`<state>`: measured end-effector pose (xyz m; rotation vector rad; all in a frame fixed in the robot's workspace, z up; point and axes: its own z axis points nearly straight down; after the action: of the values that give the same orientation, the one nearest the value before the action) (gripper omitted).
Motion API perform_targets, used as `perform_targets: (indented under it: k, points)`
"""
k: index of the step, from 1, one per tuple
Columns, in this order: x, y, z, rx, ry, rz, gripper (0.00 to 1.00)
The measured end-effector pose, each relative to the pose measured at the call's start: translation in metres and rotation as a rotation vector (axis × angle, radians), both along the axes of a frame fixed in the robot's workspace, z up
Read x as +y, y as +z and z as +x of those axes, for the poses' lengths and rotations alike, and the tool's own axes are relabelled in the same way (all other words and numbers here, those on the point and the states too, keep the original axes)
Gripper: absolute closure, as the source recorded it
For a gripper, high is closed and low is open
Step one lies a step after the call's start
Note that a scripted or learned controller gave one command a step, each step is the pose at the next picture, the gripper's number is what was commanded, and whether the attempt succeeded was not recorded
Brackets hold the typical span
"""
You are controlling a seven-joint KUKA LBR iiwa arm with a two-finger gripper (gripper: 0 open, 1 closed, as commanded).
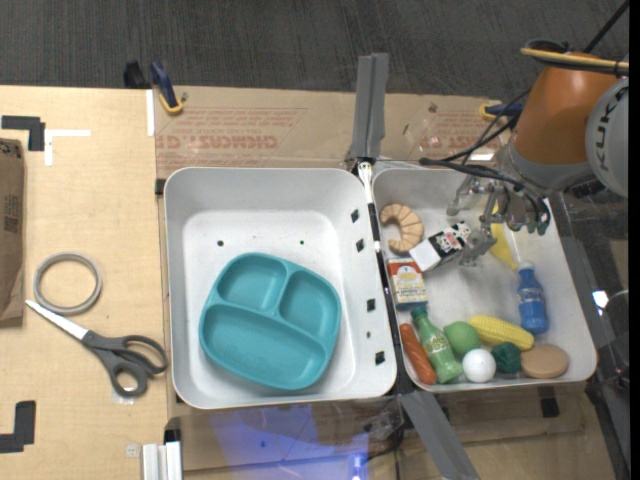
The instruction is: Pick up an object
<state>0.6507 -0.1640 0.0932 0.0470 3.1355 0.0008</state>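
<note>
**Gripper low in the right bin, much of it hard to read**

From my feed I see the arm (565,118) reaching in from the right, its orange band bulky enough to hide the far right corner of the right bin (578,303). The gripper (480,238) hangs low over the upper middle of that bin, just beside a small black-and-white object (447,241) lying against a white card-like piece. I cannot tell whether that object is touched or merely close, and the metal parts around the wrist blur together.

A yellow item (503,245) sits partly behind the gripper hardware; I can make out little more than its colour. The croissant-shaped pastry (404,225) lies near the bin's left wall, clear of the gripper. Below it a small printed carton (407,282) lies flat, its label too small to read. The blue bottle (531,301) lies near the right wall.

Along the near edge things crowd and overlap: a green bottle (436,343) beside an orange-red carrot-like piece (415,353), a green round fruit (460,336), a corn cob (500,330), a white ball (479,365), and a tan disc (545,361). A dark green piece behind the ball is mostly covered.

The left bin (190,268) holds a teal divided plate (270,319). On the bench to the left lie scissors (105,348) and a tape roll (67,281); a brown item at the left edge is cut off.
</note>
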Motion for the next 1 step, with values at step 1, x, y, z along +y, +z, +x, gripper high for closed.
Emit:
perform_targets:
  k: [1]
  points:
    - [-0.0367,0.0004,-0.0448,0.001,0.078,-0.002,0.00]
